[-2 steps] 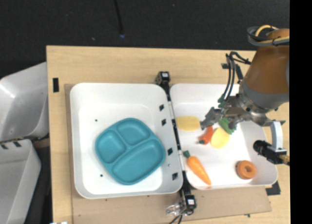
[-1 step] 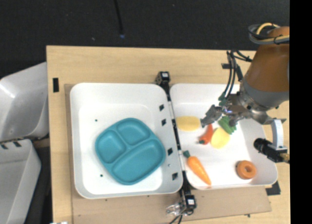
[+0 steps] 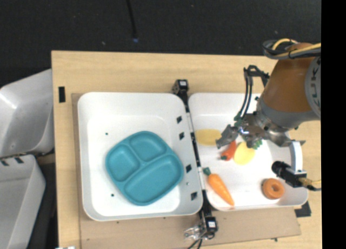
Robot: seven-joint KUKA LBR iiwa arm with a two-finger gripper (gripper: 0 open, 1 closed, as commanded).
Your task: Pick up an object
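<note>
Red-orange small piece (image 3: pixel 231 150) sits right under my claw (image 3: pixel 238 138), centre-right of frame, long axis running upper right to lower left; claw opening: cannot tell.

Bins (image 3: pixel 86 134): 2. Blue tray (image 3: pixel 144 167): 1. Carrot (image 3: pixel 220 186): 1. Orange ring (image 3: pixel 273 189): 1. Yellow pieces (image 3: pixel 207 136): 2.

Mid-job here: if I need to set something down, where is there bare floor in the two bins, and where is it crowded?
Left bin: a bare strip along its far wall and left side around the blue divided plate. Right bin: bare at its far end, above the pale yellow piece. Crowded: under the gripper with the yellow and red items, then the carrot and orange ring.
</note>
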